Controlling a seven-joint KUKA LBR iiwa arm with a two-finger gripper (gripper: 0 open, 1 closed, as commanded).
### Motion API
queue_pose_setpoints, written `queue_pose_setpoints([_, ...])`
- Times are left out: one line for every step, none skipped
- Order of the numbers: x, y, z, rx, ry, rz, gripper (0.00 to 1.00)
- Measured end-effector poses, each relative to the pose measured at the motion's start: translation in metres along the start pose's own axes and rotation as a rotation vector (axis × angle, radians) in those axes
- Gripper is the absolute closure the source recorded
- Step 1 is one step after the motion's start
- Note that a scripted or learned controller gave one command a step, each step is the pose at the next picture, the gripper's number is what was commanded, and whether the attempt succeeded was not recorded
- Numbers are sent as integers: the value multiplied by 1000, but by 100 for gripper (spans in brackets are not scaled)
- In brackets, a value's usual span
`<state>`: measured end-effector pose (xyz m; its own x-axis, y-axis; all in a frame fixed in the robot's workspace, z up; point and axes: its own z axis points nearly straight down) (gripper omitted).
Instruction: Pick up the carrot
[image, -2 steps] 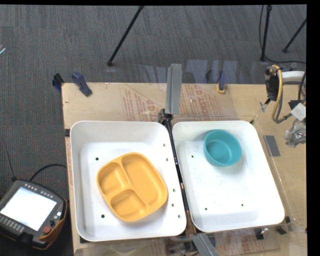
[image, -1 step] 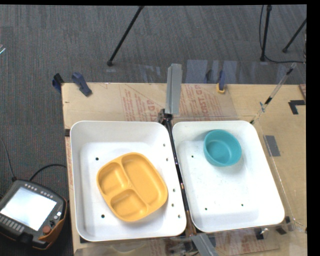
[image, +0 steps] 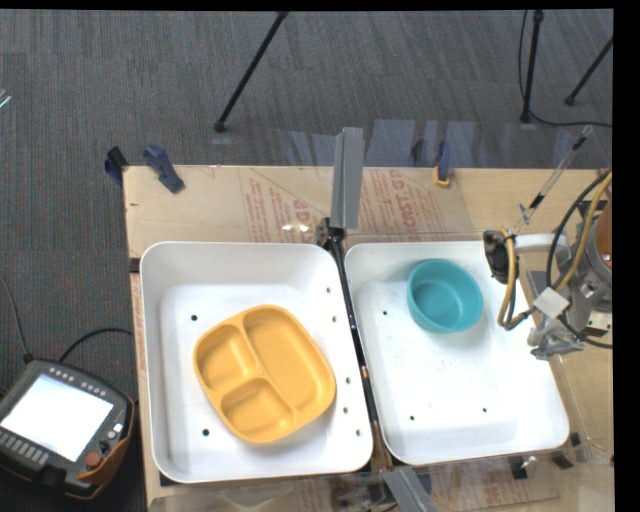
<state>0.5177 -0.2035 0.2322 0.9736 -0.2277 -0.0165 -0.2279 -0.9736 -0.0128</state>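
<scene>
Found arm well right of the teal bowl, wrist hung over the right bin outer rim, cables looped beside it. Could not tell gripper opening. Could not tell carrot location. Noted yellow plate left of bowl.

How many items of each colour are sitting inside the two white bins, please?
Yellow: 1, the divided plate in the left bin
Teal: 1, the bowl in the right bin
Total: 2
</scene>
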Motion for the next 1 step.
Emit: queue_pose_setpoints([7, 1, -113, -6, 23, -33, 100])
